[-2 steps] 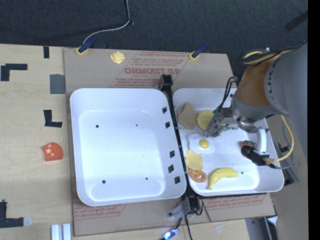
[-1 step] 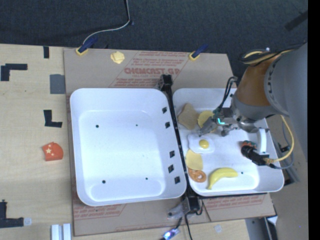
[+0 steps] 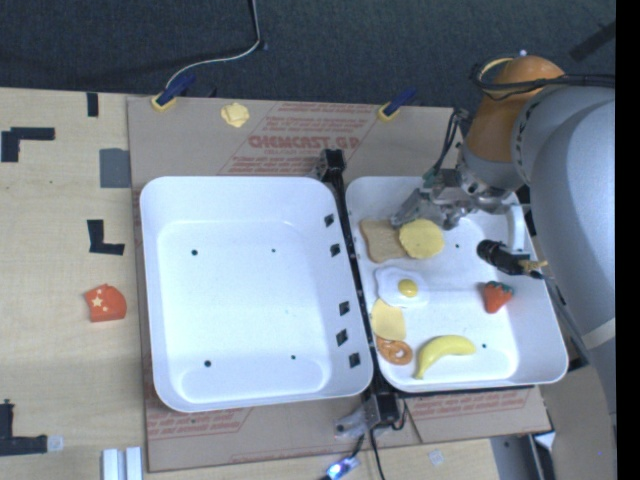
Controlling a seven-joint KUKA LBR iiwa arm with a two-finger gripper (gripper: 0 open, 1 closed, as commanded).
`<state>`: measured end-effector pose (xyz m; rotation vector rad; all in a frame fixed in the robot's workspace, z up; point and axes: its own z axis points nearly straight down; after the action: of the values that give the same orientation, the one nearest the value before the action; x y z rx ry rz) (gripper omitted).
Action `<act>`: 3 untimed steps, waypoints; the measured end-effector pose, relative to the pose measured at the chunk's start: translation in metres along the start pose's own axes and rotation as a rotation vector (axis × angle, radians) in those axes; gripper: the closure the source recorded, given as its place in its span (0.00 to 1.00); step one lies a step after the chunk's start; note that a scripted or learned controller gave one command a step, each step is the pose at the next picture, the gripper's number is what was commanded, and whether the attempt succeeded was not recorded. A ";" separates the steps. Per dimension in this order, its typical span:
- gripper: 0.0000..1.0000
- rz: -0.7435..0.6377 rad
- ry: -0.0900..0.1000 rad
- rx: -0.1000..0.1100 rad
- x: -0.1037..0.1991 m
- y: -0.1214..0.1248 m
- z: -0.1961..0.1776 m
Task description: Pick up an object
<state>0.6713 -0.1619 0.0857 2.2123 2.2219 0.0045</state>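
My gripper (image 3: 428, 211) hangs low over the far part of the right bin (image 3: 535, 363). Just below and in front of it lies a round yellow piece (image 3: 421, 240), resting partly on a tan toast slice (image 3: 379, 239). I cannot tell whether the gripper touches the yellow piece. Nearer the front of this bin lie a fried egg (image 3: 403, 286), a yellow wedge (image 3: 388, 319), an orange ring (image 3: 396, 351), a banana (image 3: 443, 352) and a red strawberry (image 3: 495, 296).
The left bin (image 3: 160, 268) stands beside the right one, with a black divider (image 3: 342, 258) between them. A red toy (image 3: 106, 303) lies on the bench to the left. A small yellow piece (image 3: 235, 115) sits on the cardboard behind the bins.
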 end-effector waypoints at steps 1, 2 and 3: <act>0.00 0.003 0.000 0.003 0.023 -0.015 -0.001; 0.00 0.003 0.002 0.005 0.027 -0.002 0.000; 0.00 0.002 0.001 0.005 0.065 -0.002 0.000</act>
<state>0.6688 -0.0972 0.0855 2.2173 2.2223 -0.0004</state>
